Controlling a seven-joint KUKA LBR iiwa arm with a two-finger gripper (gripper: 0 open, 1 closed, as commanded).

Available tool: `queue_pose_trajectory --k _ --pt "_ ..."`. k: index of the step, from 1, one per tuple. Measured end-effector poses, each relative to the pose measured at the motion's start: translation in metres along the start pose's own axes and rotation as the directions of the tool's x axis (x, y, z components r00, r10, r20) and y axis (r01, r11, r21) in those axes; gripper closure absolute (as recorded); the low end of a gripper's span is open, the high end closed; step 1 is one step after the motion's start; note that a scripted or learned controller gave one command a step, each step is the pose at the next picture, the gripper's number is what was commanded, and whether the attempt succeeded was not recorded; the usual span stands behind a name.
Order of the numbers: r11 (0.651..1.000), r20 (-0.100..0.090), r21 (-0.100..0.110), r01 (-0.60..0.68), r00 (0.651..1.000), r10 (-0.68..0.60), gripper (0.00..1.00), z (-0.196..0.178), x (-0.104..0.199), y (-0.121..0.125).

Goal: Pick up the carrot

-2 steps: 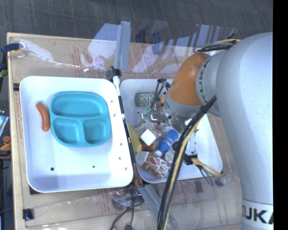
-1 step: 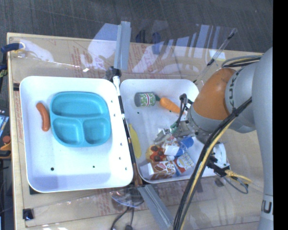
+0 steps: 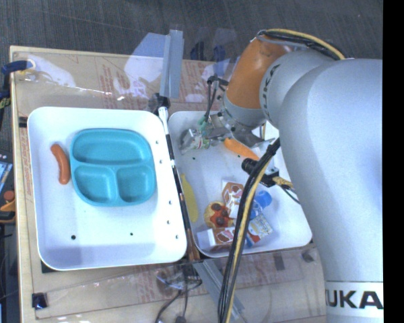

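The carrot [image 3: 241,148] is a short orange stick lying in the far part of the right bin [image 3: 293,229], partly under the arm's wrist. My gripper [image 3: 194,140] hangs low over the bin's far left corner, just left of the carrot's end. From this view I cannot make out whether it touches the carrot. The orange band of the arm [image 3: 252,79] sits right above it, and the big grey arm covers the bin's right side.
The left bin [image 3: 47,227] holds a blue divided plate [image 3: 113,165] and a reddish sausage [image 3: 60,163]. In the right bin's near half lie a yellow piece [image 3: 189,206], a red-and-orange toy food packet [image 3: 223,215] and a blue item [image 3: 260,200]. A black-and-yellow cable [image 3: 241,234] crosses it.
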State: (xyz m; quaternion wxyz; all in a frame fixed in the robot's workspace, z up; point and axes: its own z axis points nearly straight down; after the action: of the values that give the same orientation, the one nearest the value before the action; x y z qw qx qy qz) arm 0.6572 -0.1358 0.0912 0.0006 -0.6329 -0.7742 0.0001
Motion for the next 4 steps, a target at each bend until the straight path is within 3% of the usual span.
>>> queue_pose_trajectory --k 1,2,3,4 --pt "1.000 -0.001 0.002 -0.002 1.000 0.002 0.00 -0.031 -0.008 -0.082" --pt "0.999 0.005 -0.011 0.036 0.999 -0.036 0.00 -0.005 -0.023 -0.185" --pt "0.999 -0.001 0.002 0.047 0.999 -0.047 0.00 0.001 -0.039 -0.094" --pt "0.952 0.015 -0.018 0.305 0.952 -0.305 0.00 -0.006 -0.037 -0.184"
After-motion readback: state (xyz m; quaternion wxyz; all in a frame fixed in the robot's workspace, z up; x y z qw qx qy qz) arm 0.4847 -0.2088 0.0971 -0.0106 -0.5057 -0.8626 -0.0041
